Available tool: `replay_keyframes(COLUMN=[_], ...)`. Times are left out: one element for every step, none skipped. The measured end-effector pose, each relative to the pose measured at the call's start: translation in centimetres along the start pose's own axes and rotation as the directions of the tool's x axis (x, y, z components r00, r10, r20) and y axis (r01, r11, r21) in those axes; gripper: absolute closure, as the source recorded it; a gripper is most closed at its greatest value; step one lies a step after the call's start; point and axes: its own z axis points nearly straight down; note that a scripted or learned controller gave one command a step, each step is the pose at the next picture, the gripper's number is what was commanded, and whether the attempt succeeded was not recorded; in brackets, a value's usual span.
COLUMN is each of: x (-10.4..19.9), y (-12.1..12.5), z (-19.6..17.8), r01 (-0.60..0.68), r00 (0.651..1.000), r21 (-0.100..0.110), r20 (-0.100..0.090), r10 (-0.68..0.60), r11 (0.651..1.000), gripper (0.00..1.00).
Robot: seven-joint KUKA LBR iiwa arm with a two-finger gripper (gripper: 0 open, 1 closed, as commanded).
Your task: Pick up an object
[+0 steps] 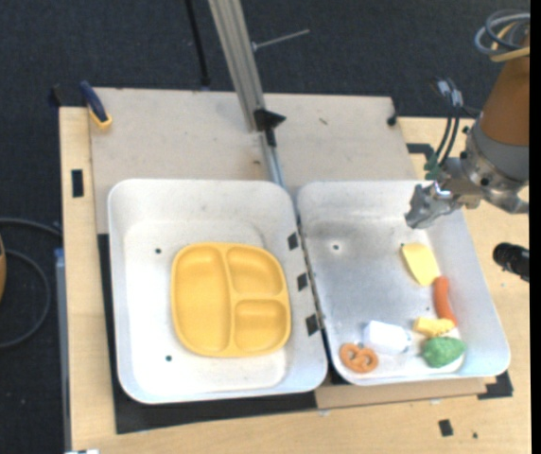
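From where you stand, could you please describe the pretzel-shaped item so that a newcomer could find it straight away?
Start at the right-hand white bin, the one without the yellow tray. Follow it to its near edge, where small items cluster, and take the leftmost one: the pretzel, beside a white block. It is the only orange-brown, looped piece with holes; the carrot nearby is a plain stick.

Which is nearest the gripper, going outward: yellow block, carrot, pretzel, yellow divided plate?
From the gripper:
1. Yellow block, just below it in the right bin.
2. Carrot, farther down by the right wall.
3. Pretzel, at the bin's bottom edge.
4. Yellow divided plate, in the left bin.
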Motion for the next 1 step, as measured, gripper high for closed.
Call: replay_keyframes(x=[4.17], y=[-0.24], z=[0.59], r01=[0.002], r00=[1.000], r21=[0.006], r20=[-0.002], r10=[-0.002], r11=[1.000], gripper=[1.00])
